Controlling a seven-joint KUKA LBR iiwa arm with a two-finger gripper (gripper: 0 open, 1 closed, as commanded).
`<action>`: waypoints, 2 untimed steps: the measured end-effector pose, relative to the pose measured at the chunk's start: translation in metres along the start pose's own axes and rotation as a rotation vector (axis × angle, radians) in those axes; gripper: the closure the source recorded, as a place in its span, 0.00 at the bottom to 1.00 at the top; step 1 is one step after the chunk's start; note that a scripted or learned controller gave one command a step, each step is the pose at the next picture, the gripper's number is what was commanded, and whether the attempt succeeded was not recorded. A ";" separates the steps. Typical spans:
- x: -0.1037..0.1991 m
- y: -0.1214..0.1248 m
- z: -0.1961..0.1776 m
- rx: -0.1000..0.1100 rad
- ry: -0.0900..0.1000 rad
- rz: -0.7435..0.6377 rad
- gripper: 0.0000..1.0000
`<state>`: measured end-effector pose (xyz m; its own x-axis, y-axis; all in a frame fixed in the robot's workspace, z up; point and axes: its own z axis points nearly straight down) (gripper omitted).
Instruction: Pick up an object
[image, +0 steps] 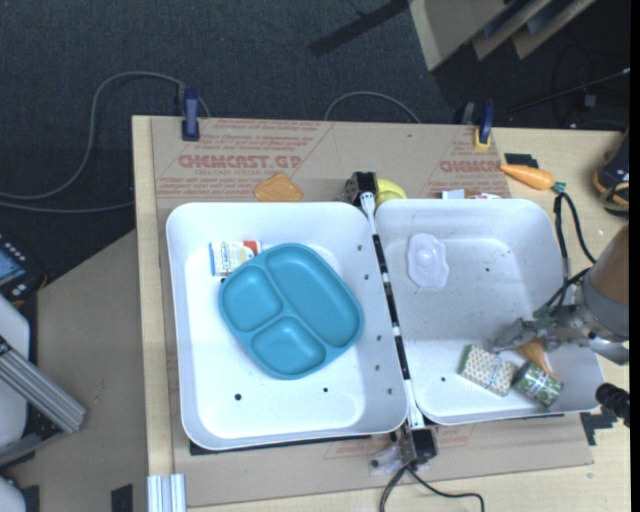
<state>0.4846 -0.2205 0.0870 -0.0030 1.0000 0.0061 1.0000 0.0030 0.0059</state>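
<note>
Over the right bin, low near its front right corner: your gripper (520, 335) is down among the objects.

From the camera view you can see it reaching just above a patterned box (487, 369), an orange piece (537, 353) and a green wrapped item (538, 384), in the right bin (470, 215). Whether its tips are spread or closed cannot be told, and nothing shows clamped. Judge the pick as not yet made; grasp and lift remain. A blue divided plate (290, 310) fills the left bin (190, 330).
</note>
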 end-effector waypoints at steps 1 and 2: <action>-0.003 -0.002 -0.008 0.004 -0.006 0.002 1.00; 0.025 0.098 -0.037 -0.004 -0.007 -0.005 1.00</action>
<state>0.5820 -0.1952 0.1249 -0.0078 1.0000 -0.0011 0.9999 0.0078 0.0097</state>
